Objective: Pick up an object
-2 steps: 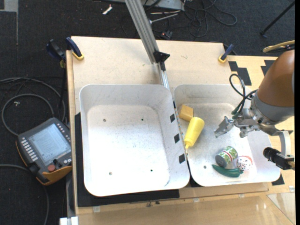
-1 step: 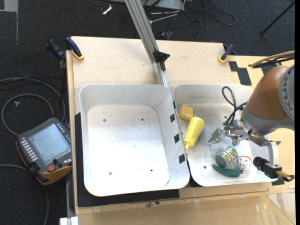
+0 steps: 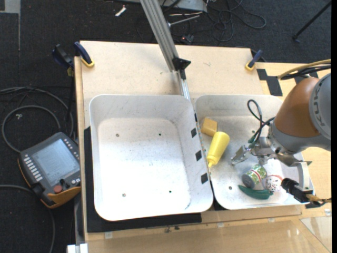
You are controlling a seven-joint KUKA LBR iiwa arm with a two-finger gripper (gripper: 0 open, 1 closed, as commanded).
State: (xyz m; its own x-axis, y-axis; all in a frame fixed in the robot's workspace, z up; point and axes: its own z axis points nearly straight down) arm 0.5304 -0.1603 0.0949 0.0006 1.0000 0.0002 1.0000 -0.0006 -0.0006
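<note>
The right bin (image 3: 231, 107) holds all loose items. The yellow bottle (image 3: 217, 147) lies tilted against the bin's left wall, nozzle toward the near edge. A small tan block (image 3: 209, 126) sits just beyond the bottle, nearly touching its far end. To the bottle's right, well apart from it, a green-labelled can (image 3: 255, 175) lies on its side, with a dark green curved piece (image 3: 256, 192) touching its near side and a small white-and-red round item (image 3: 272, 183) just right of the can; its markings are too small to read. The gripper (image 3: 241, 156) hangs between bottle and can, above the bin floor, its metal fingers (image 3: 237, 158) spread slightly with nothing visible between them. The arm's orange band (image 3: 297, 107) covers the bin's right wall. The left bin (image 3: 100, 141) adjoins the bottle's bin.
</note>
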